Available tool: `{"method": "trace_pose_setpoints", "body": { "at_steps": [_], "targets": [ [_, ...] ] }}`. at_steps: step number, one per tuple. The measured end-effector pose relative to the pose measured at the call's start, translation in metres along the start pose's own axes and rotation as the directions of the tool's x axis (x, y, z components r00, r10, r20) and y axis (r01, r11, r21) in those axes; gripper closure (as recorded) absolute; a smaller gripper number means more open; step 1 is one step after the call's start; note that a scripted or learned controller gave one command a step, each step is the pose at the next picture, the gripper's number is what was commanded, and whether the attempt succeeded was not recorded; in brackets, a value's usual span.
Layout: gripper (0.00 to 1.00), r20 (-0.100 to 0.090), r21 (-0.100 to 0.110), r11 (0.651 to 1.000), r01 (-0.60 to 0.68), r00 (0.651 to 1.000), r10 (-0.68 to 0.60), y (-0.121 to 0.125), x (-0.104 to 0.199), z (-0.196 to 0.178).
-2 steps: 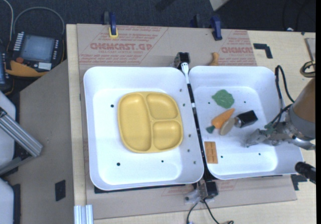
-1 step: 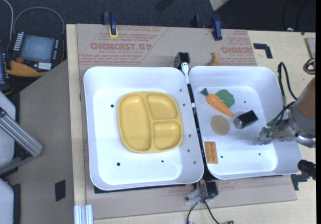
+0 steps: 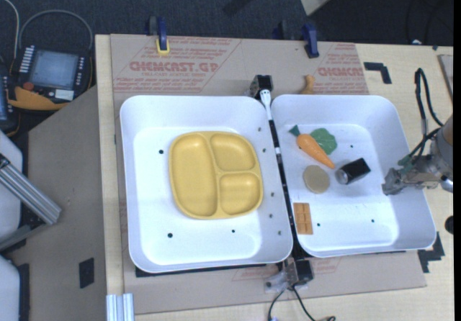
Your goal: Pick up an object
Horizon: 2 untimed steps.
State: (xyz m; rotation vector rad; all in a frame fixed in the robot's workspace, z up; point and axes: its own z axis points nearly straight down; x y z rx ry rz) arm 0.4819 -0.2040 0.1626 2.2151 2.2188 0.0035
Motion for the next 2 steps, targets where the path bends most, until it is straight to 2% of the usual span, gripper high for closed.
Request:
{"method": "trace_pose_setpoints", "body": {
  "at_steps": [1,2],
  "targets": [
    [1.00,0.000,-0.001,1.000,0.001,1.000,-0.001,0.0024,0.0066,-0.0613],
    [1.00,-0.001,0.004,1.000,0.000,1.000,0.000,0.0030,0.0066,-0.0620]
  ]
}}
